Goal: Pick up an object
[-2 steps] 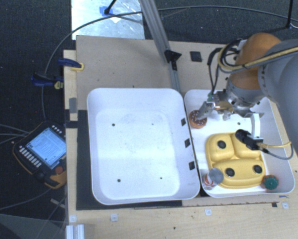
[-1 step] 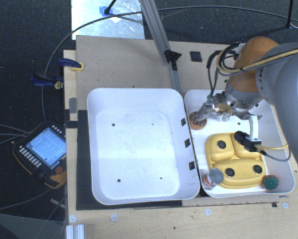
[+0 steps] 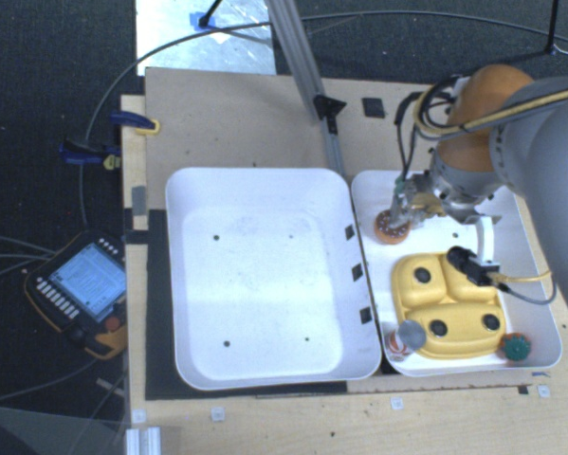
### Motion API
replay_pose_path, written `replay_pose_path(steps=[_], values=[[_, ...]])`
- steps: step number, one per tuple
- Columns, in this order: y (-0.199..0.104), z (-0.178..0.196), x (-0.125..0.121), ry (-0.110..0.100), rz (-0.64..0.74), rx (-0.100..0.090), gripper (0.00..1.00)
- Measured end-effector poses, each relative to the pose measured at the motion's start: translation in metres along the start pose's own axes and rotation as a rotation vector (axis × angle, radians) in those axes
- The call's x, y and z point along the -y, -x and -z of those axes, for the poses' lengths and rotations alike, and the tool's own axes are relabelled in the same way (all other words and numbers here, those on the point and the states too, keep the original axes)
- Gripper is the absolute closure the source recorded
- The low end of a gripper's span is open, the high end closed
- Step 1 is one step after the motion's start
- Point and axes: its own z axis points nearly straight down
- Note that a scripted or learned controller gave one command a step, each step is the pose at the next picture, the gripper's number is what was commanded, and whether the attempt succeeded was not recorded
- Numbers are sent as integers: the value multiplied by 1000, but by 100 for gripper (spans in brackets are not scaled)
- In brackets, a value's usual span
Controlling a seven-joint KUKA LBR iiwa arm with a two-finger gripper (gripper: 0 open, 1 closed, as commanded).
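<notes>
Brown bench, two white bins: your gripper (image 3: 398, 207) hangs over the small round brown piece (image 3: 391, 226) in the right bin's (image 3: 540, 354) far corner; I cannot tell its grip. Likely light, stiff; pinch its rim.

You have two white bins (image 3: 265, 183) on the surface. By the end effector (image 3: 402, 211) sit one doughnut (image 3: 392, 227), one yellow moulded tray (image 3: 449, 306), one grey cap (image 3: 412, 334) and one green ball (image 3: 517, 347).
</notes>
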Motion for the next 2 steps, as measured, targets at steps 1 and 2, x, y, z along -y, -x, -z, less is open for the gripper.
replay_pose_path(steps=[1, 2], values=[[2, 63, 4, -1, 1, -2, 100], [-6, 112, -3, 0, 6, -2, 100]])
